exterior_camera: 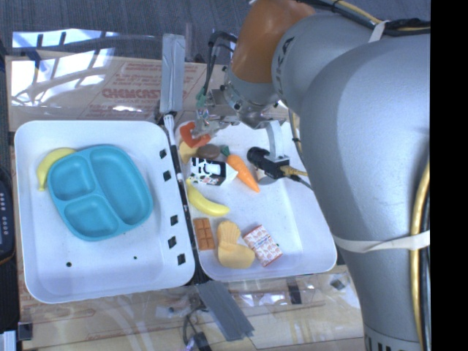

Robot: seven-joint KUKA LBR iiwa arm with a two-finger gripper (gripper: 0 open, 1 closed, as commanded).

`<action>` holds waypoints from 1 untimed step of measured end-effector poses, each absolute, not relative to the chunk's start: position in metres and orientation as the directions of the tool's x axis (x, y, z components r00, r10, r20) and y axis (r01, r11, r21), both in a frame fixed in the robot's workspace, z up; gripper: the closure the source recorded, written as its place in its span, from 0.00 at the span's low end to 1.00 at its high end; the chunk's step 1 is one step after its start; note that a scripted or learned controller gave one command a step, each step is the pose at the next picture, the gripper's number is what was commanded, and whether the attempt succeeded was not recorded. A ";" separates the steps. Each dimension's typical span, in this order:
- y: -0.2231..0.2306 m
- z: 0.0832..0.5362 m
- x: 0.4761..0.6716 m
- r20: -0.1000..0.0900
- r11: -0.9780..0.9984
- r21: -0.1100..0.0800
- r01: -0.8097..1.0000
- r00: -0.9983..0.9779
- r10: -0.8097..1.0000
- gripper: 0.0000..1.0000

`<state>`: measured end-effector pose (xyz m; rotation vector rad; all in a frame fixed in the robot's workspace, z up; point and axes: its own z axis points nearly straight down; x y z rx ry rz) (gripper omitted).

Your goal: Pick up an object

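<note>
Nearest the camera in the right bin lie a small red-and-white snack packet, a pale yellow bread-like toy and a brown chocolate-bar piece against the divider, close together. Just beyond them a yellow banana rests near the bin's left wall, with a black-and-white carton above it and an orange carrot lying aslant beside that. A dark brown object and a red-orange item sit at the bin's far left corner. The gripper of the grey arm hangs over that far corner, directly above the red-orange item; whether it is open or closed cannot be told, and nothing is visibly held. In the left bin a blue divided plate lies flat, a second yellow banana curving out from under its far left edge. Printed cardboard lies behind the bins
</note>
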<state>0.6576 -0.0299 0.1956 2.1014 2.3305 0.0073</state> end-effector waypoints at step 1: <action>-0.008 0.258 0.657 -0.001 -0.141 0.001 0.990 0.141 0.990 1.00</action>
